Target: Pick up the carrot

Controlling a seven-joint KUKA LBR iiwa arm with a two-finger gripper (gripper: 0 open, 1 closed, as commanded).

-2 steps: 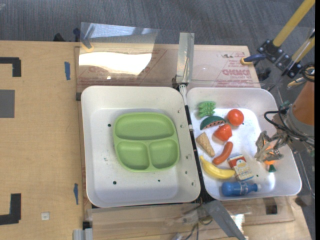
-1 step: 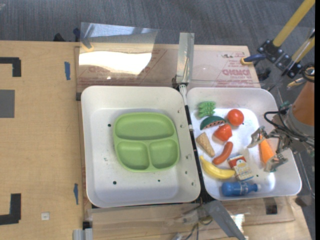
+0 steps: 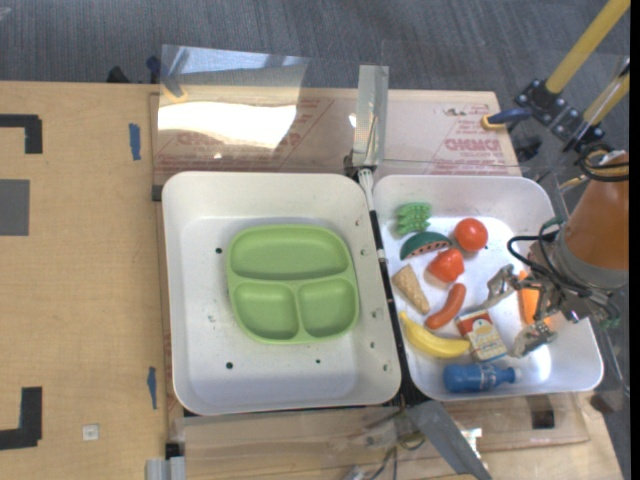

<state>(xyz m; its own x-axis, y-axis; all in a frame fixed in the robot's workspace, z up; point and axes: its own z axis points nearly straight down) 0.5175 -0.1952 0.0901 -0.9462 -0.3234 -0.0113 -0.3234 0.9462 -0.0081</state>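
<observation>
Jaws (image 3: 527, 313) spread around carrot (image 3: 529, 301) | carrot mostly hidden | right bin (image 3: 575, 363)

The arm (image 3: 603, 230) is cut off by the frame's right edge, with 1 orange band showing. The gripper (image 3: 525, 313) covers most of an orange item (image 3: 531, 299), too hidden to identify. A small printed item (image 3: 486, 339) overlaps the banana (image 3: 432, 336); its label is too small to read.
</observation>
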